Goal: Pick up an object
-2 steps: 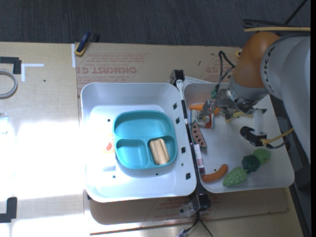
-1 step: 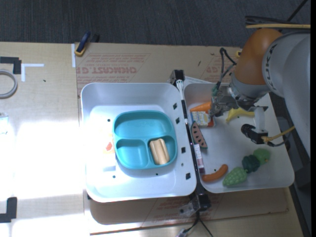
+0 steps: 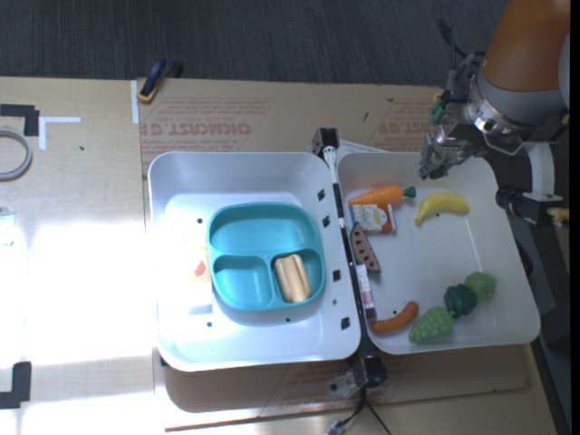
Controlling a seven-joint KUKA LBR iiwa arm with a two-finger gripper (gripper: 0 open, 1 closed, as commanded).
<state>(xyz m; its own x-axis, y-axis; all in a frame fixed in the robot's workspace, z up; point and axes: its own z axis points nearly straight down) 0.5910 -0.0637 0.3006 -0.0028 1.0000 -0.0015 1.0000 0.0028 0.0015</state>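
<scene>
My gripper [image 3: 437, 163] hangs over the far edge of the right bin [image 3: 507, 270], above and a little left of a yellow banana [image 3: 441, 207]. I see nothing between its dark fingers. A carrot [image 3: 376, 195] lies to the gripper's lower left, with a small snack packet [image 3: 372, 217] just below it. Along the bin's left wall lies a dark knife-like piece [image 3: 364, 248]. A red sausage [image 3: 395, 318], green grapes [image 3: 430, 325] and a broccoli [image 3: 469, 294] sit near the front.
The left bin [image 3: 172, 243] holds a teal divided tray [image 3: 227, 234] with a bread roll [image 3: 292, 277] in its right compartment. Clips join the two bins along the middle wall [image 3: 343, 243]. Cardboard covers the bench around them.
</scene>
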